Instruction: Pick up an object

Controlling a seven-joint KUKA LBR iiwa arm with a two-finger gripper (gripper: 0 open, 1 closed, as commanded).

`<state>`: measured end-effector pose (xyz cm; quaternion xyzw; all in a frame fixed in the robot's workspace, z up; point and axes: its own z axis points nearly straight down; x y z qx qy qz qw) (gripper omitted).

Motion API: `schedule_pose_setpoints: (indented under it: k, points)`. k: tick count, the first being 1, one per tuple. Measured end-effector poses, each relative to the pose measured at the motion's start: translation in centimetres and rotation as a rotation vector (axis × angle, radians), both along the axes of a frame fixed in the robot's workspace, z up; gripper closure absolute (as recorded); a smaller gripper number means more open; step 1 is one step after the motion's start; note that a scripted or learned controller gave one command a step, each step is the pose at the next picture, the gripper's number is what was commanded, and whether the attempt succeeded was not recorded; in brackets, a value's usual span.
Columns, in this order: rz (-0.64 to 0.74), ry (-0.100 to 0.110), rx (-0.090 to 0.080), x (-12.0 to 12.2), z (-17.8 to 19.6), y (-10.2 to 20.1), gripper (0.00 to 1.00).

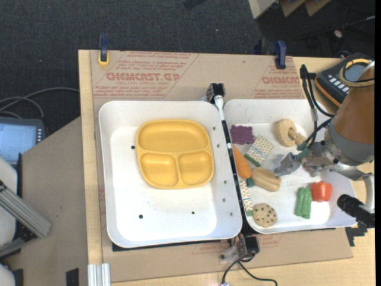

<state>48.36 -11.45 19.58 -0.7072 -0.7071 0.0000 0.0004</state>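
Camera view: the gripper (290,162) hangs low over the right bin (269,108), just above a tan bread roll (266,180); whether it is spread or pinching cannot be told. A carrot (241,162) lies along the bin's left wall, a cookie (264,214) near the front rim. The left bin (119,177) holds a yellow divided tray (175,152) with bare floor around it

The right bin (333,218) is crowded: purple piece (241,134), carrot (241,162), bread roll (265,180), cookie (264,214), green piece (303,202) and doughnut (286,132) leave narrow gaps; in the left bin (119,177), open floor surrounds the yellow tray (175,153)
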Motion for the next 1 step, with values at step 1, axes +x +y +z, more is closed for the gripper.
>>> schedule_pose_setpoints:
  k: [1]
  points:
    - [-0.007,-0.001,-0.007,3.51,-5.66,-9.90,0.00]
